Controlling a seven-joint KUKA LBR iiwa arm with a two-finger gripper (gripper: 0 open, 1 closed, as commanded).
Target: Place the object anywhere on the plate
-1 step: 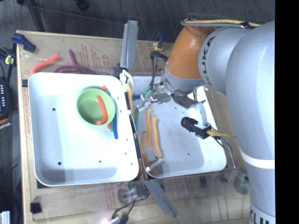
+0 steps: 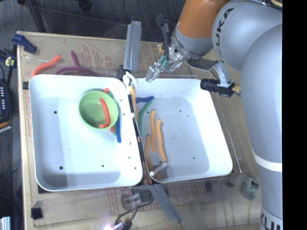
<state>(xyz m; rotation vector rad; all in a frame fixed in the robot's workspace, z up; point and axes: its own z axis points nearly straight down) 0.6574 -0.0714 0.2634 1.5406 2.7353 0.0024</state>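
Observation:
A green plate [image 2: 98,110] lies in the upper middle of the left bin [image 2: 67,162]. A red curved piece [image 2: 102,112] rests on the plate. A blue stick [image 2: 118,131] and a thin green stick [image 2: 114,99] lie against the plate's right rim. Along the left side of the right bin [image 2: 201,147] lie several orange sticks [image 2: 154,128], with a blue stick [image 2: 146,99] and a green stick [image 2: 144,111] near its far left corner. My gripper [image 2: 154,73] hangs over the far rim of the right bin, close to the divider, apart from all the pieces.
A grey metal bar [image 2: 133,44] stands behind the bins' divider. On the bench behind the left bin lie an orange-red stick [image 2: 45,65] and purple pieces [image 2: 75,70]. A small grey piece [image 2: 159,168] sits at the right bin's near left corner.

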